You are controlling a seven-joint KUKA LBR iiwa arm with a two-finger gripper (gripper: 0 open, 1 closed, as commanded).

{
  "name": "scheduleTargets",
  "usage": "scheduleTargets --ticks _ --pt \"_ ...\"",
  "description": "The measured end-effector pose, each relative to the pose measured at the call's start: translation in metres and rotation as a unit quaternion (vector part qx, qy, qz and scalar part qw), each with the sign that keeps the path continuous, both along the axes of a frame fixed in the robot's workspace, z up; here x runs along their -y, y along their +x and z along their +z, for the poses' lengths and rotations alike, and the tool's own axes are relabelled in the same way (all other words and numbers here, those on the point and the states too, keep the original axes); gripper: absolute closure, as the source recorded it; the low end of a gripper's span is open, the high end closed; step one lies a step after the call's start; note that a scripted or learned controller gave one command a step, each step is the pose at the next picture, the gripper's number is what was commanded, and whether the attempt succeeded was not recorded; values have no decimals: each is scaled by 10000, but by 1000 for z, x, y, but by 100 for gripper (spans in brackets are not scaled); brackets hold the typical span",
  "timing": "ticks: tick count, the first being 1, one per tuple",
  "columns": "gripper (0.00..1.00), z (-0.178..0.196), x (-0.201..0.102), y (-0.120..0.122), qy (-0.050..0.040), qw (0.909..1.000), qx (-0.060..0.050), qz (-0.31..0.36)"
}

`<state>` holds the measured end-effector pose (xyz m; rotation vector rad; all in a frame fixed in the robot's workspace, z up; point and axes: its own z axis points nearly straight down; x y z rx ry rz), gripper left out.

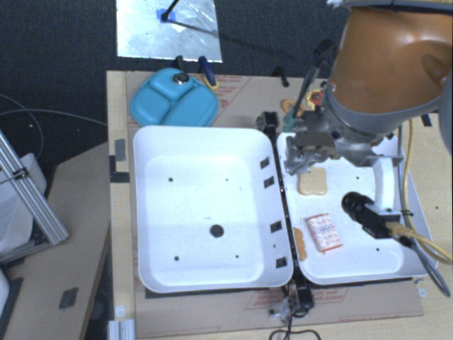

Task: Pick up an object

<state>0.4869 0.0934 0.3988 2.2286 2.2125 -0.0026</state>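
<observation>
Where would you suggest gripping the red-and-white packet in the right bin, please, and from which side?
Probably from straight above: the packet lies flat on the bin floor, so grip across its two long edges at mid-length, where bare floor shows on both sides.

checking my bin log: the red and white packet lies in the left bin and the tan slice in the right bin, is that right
No: the camera view shows the red and white packet in the right bin, not the left one. The tan slice is in the right bin, as you said.
</observation>
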Motion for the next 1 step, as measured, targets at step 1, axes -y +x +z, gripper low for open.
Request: scheduleTargets --ticks 1 --pt "0 2 -5 0 13 10000 13 47"
